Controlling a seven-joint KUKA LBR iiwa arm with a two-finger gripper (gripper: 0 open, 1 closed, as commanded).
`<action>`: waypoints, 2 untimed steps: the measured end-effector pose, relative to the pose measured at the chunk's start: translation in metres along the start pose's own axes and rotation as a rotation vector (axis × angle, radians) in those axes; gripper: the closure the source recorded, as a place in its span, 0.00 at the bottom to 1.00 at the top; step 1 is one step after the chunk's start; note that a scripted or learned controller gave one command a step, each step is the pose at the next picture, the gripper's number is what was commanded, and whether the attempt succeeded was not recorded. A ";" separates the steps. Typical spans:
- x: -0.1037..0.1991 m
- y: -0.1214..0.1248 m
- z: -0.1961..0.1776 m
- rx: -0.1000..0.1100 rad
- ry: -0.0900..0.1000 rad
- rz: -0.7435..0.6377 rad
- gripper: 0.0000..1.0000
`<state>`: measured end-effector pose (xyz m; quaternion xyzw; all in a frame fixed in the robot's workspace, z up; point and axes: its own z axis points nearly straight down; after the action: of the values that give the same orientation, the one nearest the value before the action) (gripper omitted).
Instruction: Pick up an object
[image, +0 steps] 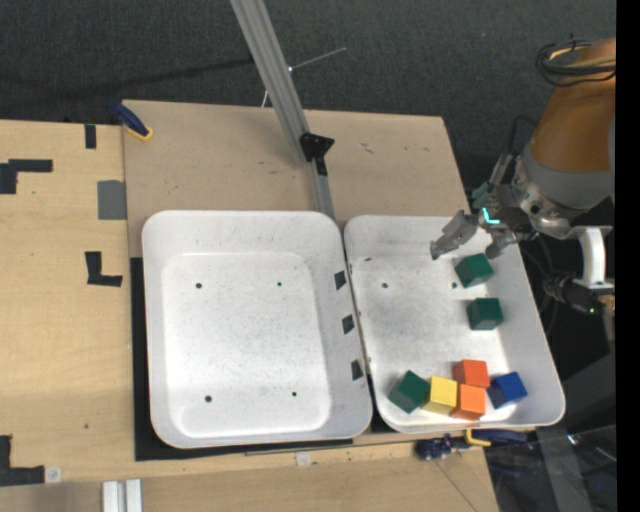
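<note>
One fixed camera, mounted above the bench (250, 150), looks down at a slant on both white bins: left bin (160, 300), right bin (400, 240). Far enough back to frame both bins whole plus surrounding bench top and dark floor beyond. Arm (575, 120) enters from the frame's right side, cropped by the edge

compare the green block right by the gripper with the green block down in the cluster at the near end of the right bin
The green block by the gripper lies alone near the bin's far end; the green block in the cluster touches a yellow block at the near end. The first looks lighter, teal-green; the second darker. Both are small cubes in the right-hand white bin.
</note>
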<state>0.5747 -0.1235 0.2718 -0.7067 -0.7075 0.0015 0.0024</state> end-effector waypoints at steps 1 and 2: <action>0.000 0.001 -0.002 -0.004 -0.001 -0.002 0.00; 0.007 0.004 0.045 0.000 -0.002 0.000 0.00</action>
<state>0.5785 -0.1161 0.2268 -0.7067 -0.7075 0.0023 0.0019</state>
